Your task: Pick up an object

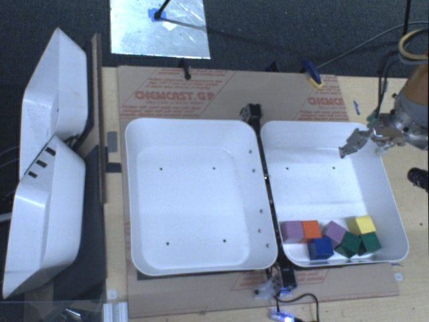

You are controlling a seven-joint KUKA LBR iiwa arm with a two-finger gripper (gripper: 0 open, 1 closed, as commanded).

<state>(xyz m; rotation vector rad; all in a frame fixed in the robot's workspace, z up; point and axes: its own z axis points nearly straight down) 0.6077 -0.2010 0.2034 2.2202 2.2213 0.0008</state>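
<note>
Several small blocks lie clustered along the near wall of the right bin (322, 180): a purple block (292, 231), an orange block (311, 229), a lilac block (334, 232), a yellow block (364, 224), a blue block (321, 247) and two green blocks (348, 245). My gripper (350, 146) hangs over the far right part of that bin, well away from the blocks, with nothing visibly held. The arm's wrist (409, 113) comes in from the right edge.
The left bin (194, 193) sits beside the right one on a cardboard sheet (174, 92). Spare white bins (47, 166) are stacked at the far left. A shiny foil sheet (159, 19) lies at the back. Cables (362, 45) run at the back right.
</note>
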